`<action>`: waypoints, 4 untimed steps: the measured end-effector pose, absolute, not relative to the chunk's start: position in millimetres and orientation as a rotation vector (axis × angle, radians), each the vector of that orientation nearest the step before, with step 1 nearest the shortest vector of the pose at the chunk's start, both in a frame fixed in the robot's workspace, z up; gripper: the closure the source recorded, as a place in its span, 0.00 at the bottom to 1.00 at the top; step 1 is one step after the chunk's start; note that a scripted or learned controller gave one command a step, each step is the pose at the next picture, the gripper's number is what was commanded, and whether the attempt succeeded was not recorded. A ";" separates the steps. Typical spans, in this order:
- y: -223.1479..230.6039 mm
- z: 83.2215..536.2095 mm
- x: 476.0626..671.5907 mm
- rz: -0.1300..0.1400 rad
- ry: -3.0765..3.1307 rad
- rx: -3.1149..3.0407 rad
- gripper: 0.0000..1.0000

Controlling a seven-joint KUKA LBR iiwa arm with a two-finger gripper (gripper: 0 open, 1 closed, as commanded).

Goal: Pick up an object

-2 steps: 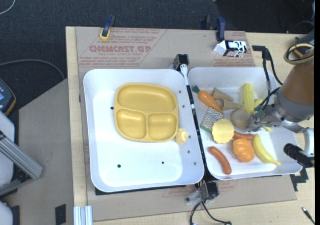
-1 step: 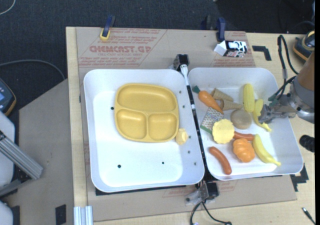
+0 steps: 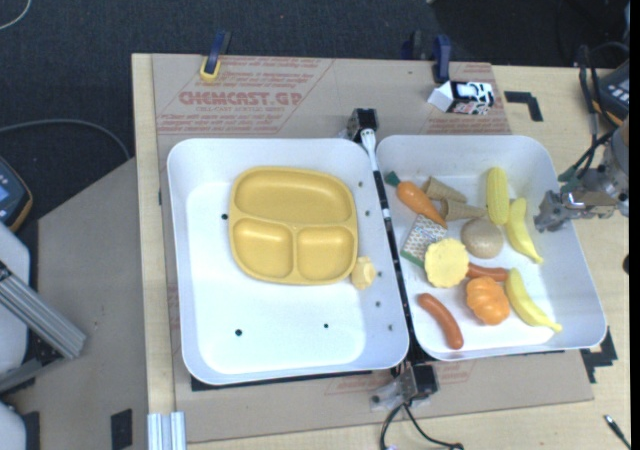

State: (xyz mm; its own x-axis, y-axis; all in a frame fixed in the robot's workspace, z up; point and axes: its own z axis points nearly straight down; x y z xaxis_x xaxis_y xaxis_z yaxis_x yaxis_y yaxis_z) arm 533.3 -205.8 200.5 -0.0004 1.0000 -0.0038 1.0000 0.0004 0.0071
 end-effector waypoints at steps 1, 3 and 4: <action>-206.1 226.8 534.5 0.003 2.218 2.216 1.00; -115.9 214.3 590.1 0.005 2.226 2.213 1.00; -71.8 208.4 611.5 0.004 2.225 2.214 1.00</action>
